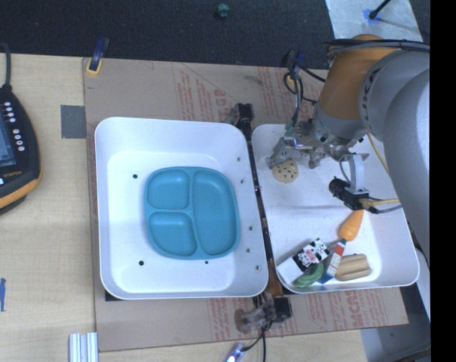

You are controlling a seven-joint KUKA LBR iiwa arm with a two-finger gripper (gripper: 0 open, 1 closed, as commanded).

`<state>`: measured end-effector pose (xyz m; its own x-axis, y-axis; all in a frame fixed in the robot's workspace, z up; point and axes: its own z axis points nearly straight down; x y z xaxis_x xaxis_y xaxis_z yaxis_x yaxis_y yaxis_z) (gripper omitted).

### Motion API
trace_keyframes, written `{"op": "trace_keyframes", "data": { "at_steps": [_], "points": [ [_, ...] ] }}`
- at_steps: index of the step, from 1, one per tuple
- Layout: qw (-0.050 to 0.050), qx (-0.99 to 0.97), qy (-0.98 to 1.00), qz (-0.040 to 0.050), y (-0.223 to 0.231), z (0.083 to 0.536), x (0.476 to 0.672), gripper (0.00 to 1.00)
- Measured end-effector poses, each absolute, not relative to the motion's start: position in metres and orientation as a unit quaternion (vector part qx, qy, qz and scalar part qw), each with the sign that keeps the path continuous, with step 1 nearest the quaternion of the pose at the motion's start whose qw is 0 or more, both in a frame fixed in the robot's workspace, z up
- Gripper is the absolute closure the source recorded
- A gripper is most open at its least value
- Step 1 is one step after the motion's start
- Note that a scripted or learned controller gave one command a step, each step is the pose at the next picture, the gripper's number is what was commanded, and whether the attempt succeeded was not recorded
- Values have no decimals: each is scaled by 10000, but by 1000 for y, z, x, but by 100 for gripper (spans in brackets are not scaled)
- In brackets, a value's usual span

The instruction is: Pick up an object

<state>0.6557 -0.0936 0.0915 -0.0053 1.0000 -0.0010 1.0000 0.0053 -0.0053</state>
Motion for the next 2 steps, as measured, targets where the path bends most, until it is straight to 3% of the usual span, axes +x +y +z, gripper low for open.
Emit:
{"op": "trace_keyframes", "data": {
  "at_steps": [1,2],
  "points": [
    [0,-7046,-7096,16,-95,105,657,100],
    [2,-7046,-7096,16,-95,104,657,0]
  ]
}}
